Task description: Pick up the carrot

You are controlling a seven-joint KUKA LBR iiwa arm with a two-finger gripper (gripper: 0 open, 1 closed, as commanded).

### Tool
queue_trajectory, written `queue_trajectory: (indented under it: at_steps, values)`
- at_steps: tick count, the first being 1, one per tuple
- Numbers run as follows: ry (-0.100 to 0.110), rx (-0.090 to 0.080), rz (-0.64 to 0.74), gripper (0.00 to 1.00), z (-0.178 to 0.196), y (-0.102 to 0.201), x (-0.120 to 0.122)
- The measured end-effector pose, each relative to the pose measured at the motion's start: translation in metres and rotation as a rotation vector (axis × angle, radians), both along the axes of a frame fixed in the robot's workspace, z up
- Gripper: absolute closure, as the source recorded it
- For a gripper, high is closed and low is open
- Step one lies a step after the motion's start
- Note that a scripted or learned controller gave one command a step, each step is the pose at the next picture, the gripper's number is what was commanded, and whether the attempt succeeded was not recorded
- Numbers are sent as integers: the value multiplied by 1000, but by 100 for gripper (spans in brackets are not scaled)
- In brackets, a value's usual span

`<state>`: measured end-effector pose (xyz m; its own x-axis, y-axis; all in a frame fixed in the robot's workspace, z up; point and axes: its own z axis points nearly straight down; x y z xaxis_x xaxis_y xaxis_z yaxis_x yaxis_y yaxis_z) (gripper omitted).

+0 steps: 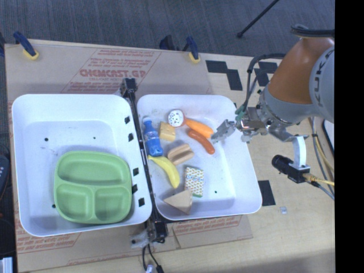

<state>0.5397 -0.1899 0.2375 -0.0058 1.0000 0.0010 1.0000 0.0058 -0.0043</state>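
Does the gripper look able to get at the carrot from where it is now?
Probably yes. The gripper hangs just right of the carrot, whose top and right side lie bare; the hot dog sits lower left, apart.

Carrot (201, 135) crowded on its left by cheese (167, 132) and hot dog (180, 153) — bare floor on its right, toward the bin wall (245, 152)
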Motion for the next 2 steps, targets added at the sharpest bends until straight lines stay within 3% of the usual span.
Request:
queue_trajectory:
  at_steps: [1, 2]
  values:
    - [0, -1, 3, 0, -31, -21, 43]
    - [0, 0, -82, 0, -146, -20, 67]
